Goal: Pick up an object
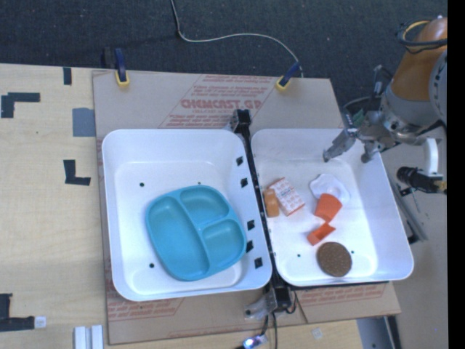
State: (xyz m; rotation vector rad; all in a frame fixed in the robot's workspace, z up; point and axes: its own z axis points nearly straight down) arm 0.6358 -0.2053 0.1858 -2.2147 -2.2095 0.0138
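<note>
gripper: fingers spread apart, nothing between them, above right bin far rim. right bin holds orange block, brown disc, small carton; white item beside block indistinct. left bin: blue tray.

I see dark carpet at twelve o'clock, a pale wooden benchtop at nine, and brown cardboard under centre.

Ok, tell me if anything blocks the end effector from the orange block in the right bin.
Nothing visible does. The end effector is above the right bin's upper edge; the orange block lies lower left, beside a white object.
</note>
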